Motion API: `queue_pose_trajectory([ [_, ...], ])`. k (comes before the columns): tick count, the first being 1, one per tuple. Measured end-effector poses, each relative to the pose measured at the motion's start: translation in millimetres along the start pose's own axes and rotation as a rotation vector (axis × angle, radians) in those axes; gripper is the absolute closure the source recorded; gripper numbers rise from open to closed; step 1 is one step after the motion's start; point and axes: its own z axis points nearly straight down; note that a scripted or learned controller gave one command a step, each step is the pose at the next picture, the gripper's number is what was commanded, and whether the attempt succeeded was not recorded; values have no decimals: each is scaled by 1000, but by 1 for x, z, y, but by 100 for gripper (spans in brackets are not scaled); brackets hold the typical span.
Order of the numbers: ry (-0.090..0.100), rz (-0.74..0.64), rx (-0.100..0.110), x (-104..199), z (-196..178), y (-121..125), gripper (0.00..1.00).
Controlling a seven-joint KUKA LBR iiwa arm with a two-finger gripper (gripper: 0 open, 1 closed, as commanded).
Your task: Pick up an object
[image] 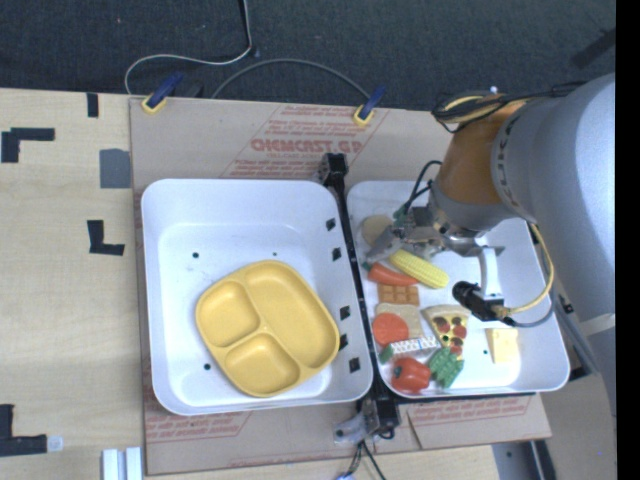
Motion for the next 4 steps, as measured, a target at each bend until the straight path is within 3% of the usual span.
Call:
queue_pose_trajectory([
  [1, 1, -2, 0, 1, -10, 1, 100],
  [2, 3, -3, -6, 23, -105, -35, 100],
  [3, 3, -1, 2, 22, -99, -37, 0],
  [4, 2, 0, 3, 44, -100, -70, 0],
])
